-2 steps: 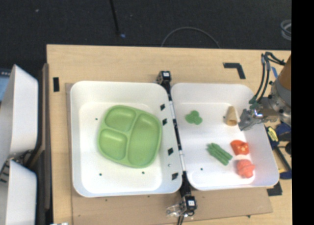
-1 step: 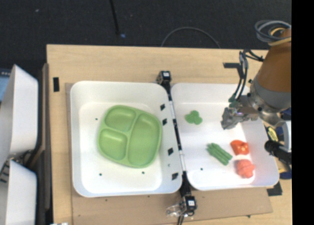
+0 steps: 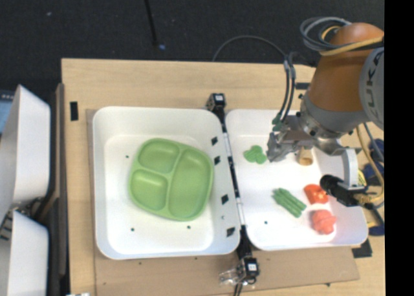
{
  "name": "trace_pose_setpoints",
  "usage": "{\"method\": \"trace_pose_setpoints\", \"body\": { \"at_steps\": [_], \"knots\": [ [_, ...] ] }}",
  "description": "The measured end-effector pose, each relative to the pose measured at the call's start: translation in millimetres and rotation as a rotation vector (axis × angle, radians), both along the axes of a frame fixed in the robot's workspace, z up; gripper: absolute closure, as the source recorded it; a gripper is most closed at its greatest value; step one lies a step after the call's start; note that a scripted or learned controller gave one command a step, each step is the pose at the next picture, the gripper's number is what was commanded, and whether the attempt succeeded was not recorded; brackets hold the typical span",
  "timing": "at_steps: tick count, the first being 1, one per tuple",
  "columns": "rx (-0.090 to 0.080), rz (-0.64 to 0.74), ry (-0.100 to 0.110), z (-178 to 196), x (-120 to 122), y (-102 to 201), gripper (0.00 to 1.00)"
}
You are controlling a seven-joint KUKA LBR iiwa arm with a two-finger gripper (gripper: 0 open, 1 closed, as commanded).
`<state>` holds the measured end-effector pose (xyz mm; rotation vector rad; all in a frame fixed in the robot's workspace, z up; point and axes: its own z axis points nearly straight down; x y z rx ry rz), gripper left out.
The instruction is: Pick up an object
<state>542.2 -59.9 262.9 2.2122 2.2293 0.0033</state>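
A dark floor surrounded the light wooden bench (image 3: 162, 84) I was watching from above, and on the bench sat two shallow white bins side by side. Starting at the left, the left bin (image 3: 110, 230) held a light green divided plate (image 3: 171, 178), lying flat near its middle with three compartments facing up. A row of small black clips ran along the seam where the two bins met.

In the right bin (image 3: 259, 236), going rightward, I saw a small green leafy piece (image 3: 255, 155) at the far left part of the bin. A green bean-like piece (image 3: 288, 201) lay nearer to me. A small tan item (image 3: 305, 156) was partly hidden under the arm. A red item (image 3: 315, 192) lay beside a pink rounded item (image 3: 323, 222) at the near right.

The grey and orange arm reached in from the right. Its gripper (image 3: 277, 151) hung low over the far part of the right bin, just right of the green leafy piece. I saw nothing between its fingers, and I could not tell whether they were spread wide or drawn narrow.
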Motion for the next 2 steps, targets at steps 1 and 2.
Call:
{"method": "trace_pose_setpoints", "body": {
  "at_steps": [1,2],
  "knots": [
    [-0.001,-0.002,0.003,-12,4,50,1.00],
    [-0.001,-0.001,0.003,-22,10,102,1.00]
  ]
}}
